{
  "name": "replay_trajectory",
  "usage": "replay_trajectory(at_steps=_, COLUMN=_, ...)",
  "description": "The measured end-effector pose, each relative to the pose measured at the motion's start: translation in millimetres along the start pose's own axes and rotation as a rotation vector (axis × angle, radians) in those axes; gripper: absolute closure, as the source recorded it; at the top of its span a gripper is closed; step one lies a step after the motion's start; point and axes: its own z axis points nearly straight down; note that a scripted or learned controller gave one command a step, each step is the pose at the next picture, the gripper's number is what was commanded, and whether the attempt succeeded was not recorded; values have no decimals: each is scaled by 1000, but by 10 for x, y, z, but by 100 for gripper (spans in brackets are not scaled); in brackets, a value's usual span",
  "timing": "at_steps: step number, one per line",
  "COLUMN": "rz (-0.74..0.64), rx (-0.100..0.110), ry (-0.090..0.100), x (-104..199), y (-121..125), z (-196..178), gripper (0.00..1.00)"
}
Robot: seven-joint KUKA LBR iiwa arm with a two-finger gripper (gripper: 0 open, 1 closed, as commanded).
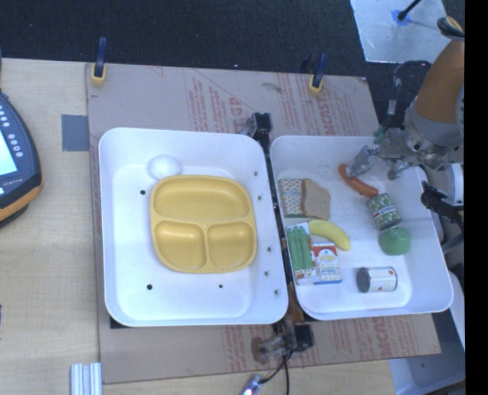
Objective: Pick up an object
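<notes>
The gripper (365,164) hangs over the right bin's (429,303) far side, just beside the sausage (359,184). To do this well, it wants to centre over the sausage, straddle its narrow width, and drop straight. The fingers look spread apart with nothing between them, though the view is a bit soft there. A green can (383,211) lies close by, so keep clear of it.

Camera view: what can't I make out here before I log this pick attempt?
- Gripper: whether it touches the hot dog below; too small.
- Arm: cut off at the right.
- Can and carton: labels too small to read.
- Handheld controller: cut off at the left edge.
</notes>
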Motion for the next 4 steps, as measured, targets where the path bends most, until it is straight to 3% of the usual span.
replay_trajectory(at_steps=1, rz=-1, rx=0, ry=0, x=94, y=-388, z=200, gripper=0)
replay_trajectory(at_steps=2, rz=0, rx=-2, ry=1, x=261, y=-18, z=192, gripper=0)
replay_trajectory(at_steps=3, rz=-2, rx=0, ry=0, x=253, y=-20, z=89, gripper=100)
replay_trajectory(at_steps=4, rz=-3, rx=-1, ry=0, x=928, y=-251, z=-428, gripper=100)
